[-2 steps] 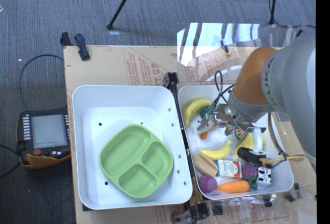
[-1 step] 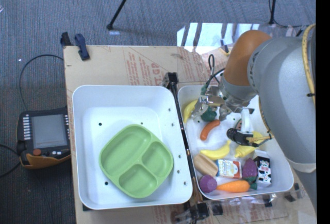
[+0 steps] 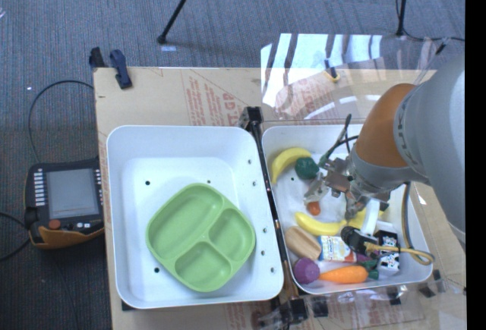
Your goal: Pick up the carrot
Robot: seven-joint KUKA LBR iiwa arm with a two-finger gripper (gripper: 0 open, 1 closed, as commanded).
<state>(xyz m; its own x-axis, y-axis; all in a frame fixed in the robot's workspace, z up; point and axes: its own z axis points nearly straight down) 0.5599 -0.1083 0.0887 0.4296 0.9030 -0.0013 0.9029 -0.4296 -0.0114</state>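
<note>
The orange carrot [image 3: 343,275] lies flat along the front wall of the right bin [image 3: 422,266], between a purple ball [image 3: 306,270] and a black-and-white packet [image 3: 387,261]. My gripper [image 3: 332,198] hangs over the middle of that bin, well behind the carrot and above a yellow banana [image 3: 322,224]. Its fingers [image 3: 314,189] stand apart, open, with nothing between them.
Around the carrot lie a tan bread roll [image 3: 302,243], a small carton [image 3: 334,247], a second banana [image 3: 284,161], a dark green piece [image 3: 306,167] and a small red-orange piece [image 3: 314,208]. The left bin [image 3: 125,169] holds a green divided plate [image 3: 201,236].
</note>
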